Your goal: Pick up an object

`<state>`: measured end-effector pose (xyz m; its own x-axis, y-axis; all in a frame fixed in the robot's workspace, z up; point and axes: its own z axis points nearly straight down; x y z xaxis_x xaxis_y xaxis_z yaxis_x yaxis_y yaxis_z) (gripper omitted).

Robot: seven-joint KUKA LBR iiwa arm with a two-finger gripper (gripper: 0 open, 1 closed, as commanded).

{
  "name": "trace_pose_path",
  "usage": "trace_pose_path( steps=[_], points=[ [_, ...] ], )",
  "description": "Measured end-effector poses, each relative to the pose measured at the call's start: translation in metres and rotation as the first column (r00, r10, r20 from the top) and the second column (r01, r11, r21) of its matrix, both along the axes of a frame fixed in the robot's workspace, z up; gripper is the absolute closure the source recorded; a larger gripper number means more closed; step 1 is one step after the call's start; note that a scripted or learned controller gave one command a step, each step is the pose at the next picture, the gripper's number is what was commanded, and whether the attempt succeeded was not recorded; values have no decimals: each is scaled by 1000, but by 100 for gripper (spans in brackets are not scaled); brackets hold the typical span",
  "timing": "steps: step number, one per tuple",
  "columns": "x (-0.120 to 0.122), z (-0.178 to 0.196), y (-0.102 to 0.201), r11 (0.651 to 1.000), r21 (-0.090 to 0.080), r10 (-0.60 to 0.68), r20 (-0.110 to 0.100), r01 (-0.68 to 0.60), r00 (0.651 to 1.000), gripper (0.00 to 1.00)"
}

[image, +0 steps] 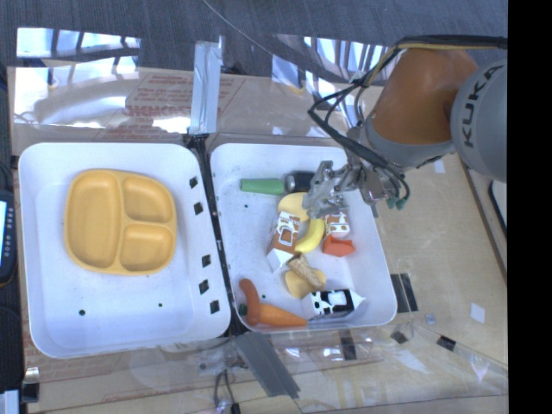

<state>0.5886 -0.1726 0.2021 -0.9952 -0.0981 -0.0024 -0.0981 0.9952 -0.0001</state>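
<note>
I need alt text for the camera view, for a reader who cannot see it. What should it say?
A grey robot arm lowers its gripper into the right white bin over a pile of toy food, including a banana and a carrot. The left bin holds a yellow divided plate.

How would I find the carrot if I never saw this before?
Look at the right white bin, the one full of toy food. Go to its near left corner: the carrot lies there, long and orange, beside a black-and-white carton.
</note>
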Motion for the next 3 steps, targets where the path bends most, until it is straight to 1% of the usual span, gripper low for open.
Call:
trace_pose_path(
  steps=[1, 2, 3],
  points=[
    [26, 44, 61, 999, 0, 37, 2, -37, 999, 100],
    [19, 30, 79, 1000, 0, -16, -1, 16, 1000, 100],
    [12, 28, -42, 986, -3, 167, -1, -167, 986, 100]
  ],
)
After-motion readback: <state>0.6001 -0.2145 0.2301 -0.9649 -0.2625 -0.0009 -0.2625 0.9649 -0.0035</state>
